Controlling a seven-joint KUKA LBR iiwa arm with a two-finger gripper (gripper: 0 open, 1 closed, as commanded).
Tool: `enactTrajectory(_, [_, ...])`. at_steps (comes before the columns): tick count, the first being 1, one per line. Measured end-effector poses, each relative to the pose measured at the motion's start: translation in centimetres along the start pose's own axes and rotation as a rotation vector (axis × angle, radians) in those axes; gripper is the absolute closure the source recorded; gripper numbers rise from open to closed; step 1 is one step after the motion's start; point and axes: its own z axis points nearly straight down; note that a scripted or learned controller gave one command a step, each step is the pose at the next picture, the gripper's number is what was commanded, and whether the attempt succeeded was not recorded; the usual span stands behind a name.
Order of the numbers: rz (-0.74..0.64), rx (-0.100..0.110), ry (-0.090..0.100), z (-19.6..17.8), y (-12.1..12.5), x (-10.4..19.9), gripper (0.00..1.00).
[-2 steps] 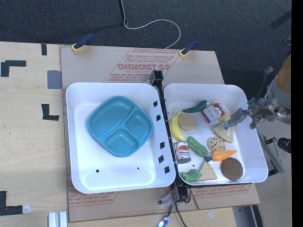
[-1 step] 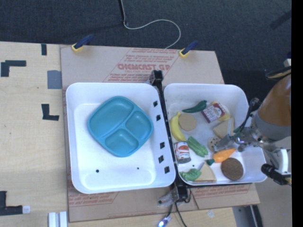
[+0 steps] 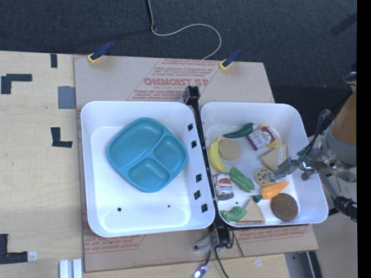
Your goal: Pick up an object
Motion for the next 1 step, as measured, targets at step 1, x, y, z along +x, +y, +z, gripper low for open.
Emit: enactTrajectory(1, [-0.001, -0.013, -0.006, -21.12, 0.23, 0.87, 0.00])
